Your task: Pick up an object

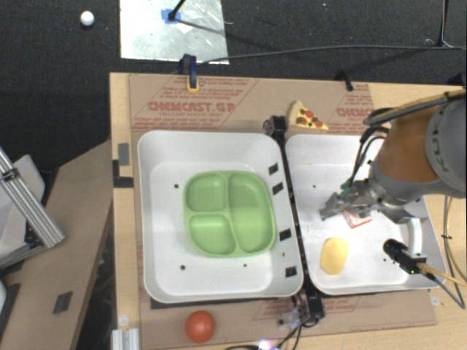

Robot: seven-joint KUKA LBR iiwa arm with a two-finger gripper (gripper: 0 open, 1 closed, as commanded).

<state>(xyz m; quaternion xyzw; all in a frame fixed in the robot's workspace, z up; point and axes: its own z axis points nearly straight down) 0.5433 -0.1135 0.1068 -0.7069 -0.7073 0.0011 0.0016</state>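
Observation:
My gripper is low in the right bin, near its middle, with the grey and orange arm reaching in from the right. A small flat red and white thing lies just under and right of the gripper, partly covered by it. A yellow rounded object rests in the same bin, nearer the front edge and apart from the gripper. The left bin holds a green divided plate.
A toy pizza slice lies on the board behind the right bin. A red ball sits on the bench in front of the left bin. Black clips line the divide between the bins.

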